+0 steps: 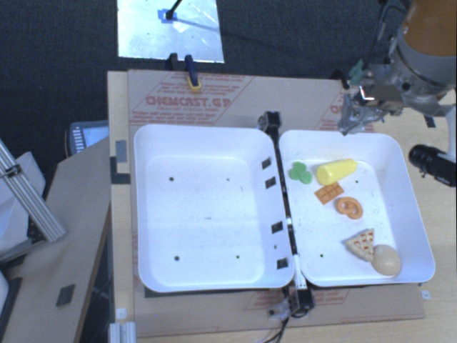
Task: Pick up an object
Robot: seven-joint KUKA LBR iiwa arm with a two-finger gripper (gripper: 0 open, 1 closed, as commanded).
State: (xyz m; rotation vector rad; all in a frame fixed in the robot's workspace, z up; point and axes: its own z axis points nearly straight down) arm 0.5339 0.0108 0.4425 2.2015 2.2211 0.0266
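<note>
The right bin (407,191) holds several small items. A yellow cylinder (336,170) lies near its back, with a green clover-shaped piece (300,172) to its left. Below them sit an orange waffle square (329,192) and an orange pretzel (350,207). A pizza slice (360,244) and a beige egg (386,260) rest near the front right corner. My gripper (351,125) hangs over the back rim of the right bin, above and behind the yellow cylinder, with nothing seen between its fingers.
The left bin (207,206) stands beside the right one, joined by a black-clipped divider (278,191). A reflective sheet (170,20) lies beyond the bench's back edge. A metal rail (25,191) sits at the far left.
</note>
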